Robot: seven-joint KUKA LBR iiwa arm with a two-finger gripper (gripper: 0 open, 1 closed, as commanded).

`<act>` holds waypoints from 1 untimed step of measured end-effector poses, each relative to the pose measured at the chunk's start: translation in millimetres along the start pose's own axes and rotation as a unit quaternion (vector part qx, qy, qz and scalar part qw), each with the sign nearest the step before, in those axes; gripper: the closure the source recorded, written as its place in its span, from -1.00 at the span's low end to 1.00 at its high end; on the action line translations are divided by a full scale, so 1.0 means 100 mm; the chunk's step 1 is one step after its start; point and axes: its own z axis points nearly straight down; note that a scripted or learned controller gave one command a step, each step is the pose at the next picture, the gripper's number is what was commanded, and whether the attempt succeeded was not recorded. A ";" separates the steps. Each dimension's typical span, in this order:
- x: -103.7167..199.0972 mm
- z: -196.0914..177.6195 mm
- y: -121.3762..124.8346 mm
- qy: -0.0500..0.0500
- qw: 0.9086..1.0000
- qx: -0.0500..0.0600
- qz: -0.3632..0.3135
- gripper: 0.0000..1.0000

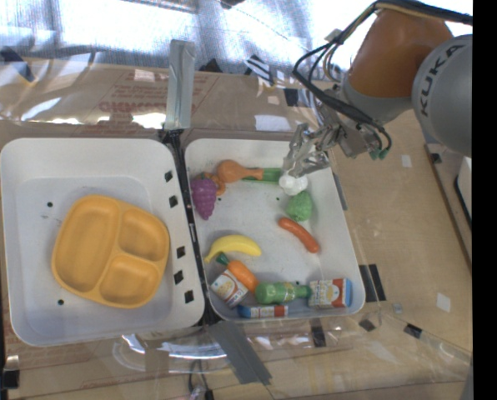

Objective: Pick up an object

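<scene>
White bin (342,215), toys crowded along its near rim, centre open.

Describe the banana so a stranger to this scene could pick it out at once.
Look in the right-hand white bin, the one crowded with toy food, not the bin with the yellow divided tray. The banana lies toward that bin's lower left, just above a small orange-capped bottle. It is the one plain yellow, crescent-shaped piece there; the sausage to its right is orange-red.
</scene>
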 end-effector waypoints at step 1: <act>-0.03 -0.36 0.11 -0.001 0.999 0.001 0.034 1.00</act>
